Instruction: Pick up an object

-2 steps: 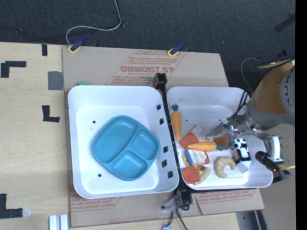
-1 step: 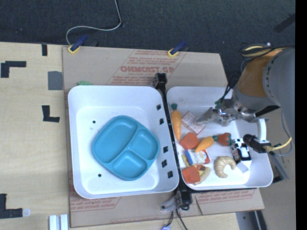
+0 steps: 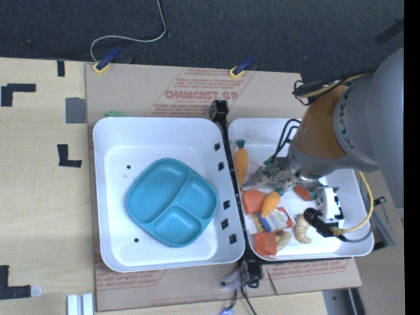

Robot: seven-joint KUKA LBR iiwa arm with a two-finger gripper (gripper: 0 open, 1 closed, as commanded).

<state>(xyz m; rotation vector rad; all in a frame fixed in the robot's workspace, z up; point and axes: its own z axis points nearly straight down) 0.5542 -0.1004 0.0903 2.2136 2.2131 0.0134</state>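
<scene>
Right bin (image 3: 348, 251): hand (image 3: 275, 176) beside carrot (image 3: 241, 164).

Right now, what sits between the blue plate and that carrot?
In the camera view, between the blue plate and the carrot lie bare white bin floor and the black divider.

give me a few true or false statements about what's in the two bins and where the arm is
1. The blue divided plate lies in the left bin. True.
2. The carrot lies in the left bin. False: it lies in the right bin, near the divider.
3. The arm is over the right bin. True.
4. The blue plate has two compartments. False: it has three.
5. The toy food is piled in the right bin. True.
</scene>
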